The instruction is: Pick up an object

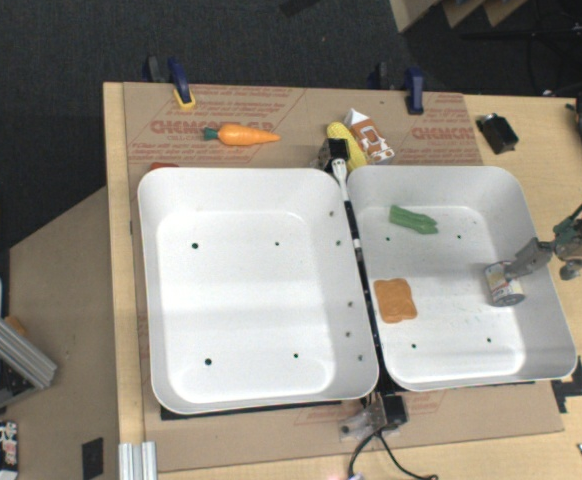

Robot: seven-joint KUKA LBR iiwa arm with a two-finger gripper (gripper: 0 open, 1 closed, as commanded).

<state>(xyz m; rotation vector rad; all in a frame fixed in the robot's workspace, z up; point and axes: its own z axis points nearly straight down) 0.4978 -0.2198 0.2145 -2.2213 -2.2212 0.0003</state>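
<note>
The end effector (pixel 505 286) hung low over the right bin (pixel 531 353); its grip state could not be told. An orange piece (pixel 395 300) lay just left, a green piece (pixel 412 220) up-left.

Red print on the cardboard sheet (pixel 301 118) under the bins is too faint to read

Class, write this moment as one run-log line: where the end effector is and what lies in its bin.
end effector: over right bin, right side | in bin: green piece, orange piece | nothing visibly held
</note>
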